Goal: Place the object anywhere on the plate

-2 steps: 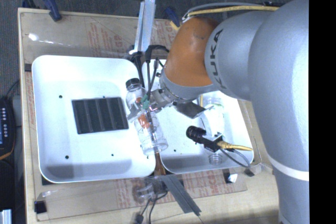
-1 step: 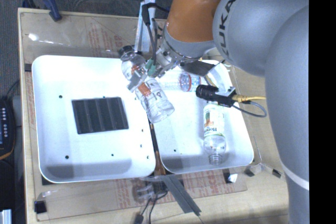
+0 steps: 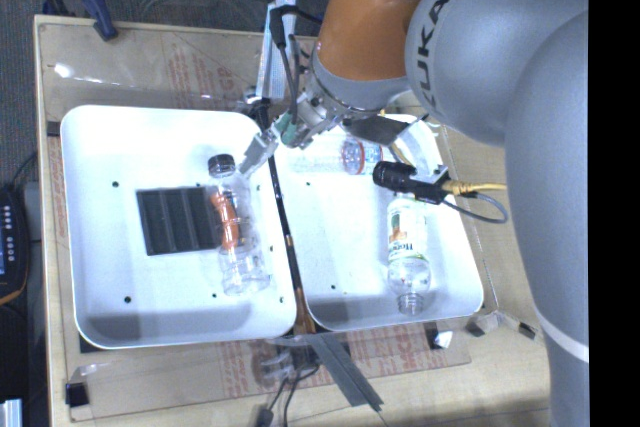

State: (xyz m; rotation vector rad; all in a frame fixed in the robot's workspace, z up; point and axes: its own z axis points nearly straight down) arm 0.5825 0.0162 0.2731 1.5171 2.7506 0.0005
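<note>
Clear bottle (image 3: 232, 233) hard to outline, arm (image 3: 470, 25) hiding right bin (image 3: 455, 260)

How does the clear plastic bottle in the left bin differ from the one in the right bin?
The clear plastic bottle with the orange label lies in the left white bin, partly on the dark ribbed plate; the clear plastic bottle with the green-and-white label lies in the right white bin, on bare floor. The left one's cap points up the view, the right one's down. Both lie flat and are transparent.
</note>
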